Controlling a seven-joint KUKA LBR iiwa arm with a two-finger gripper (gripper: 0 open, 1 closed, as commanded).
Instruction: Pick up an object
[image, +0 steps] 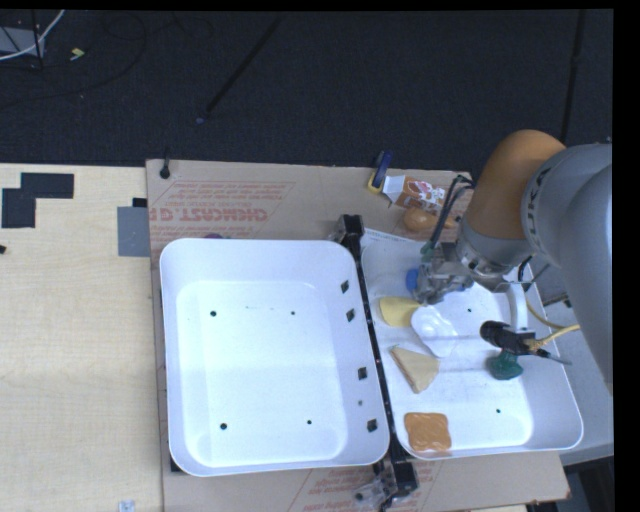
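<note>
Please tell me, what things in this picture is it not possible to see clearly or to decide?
- Gripper, camera view: small and dark under the wrist; its grasp state is unreadable.
- Blue object, camera view: mostly covered by the gripper, so its shape is unclear.
- Clear white object, camera view: blends into the right bin; outline uncertain.
- Yellow object: whether it touches the gripper cannot be told.

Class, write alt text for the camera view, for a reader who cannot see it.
A grey robot arm lowers its end effector into the right-hand white bin, among a yellow block, a tan wedge, an orange square and a green object. The left bin sits beside it.
</note>
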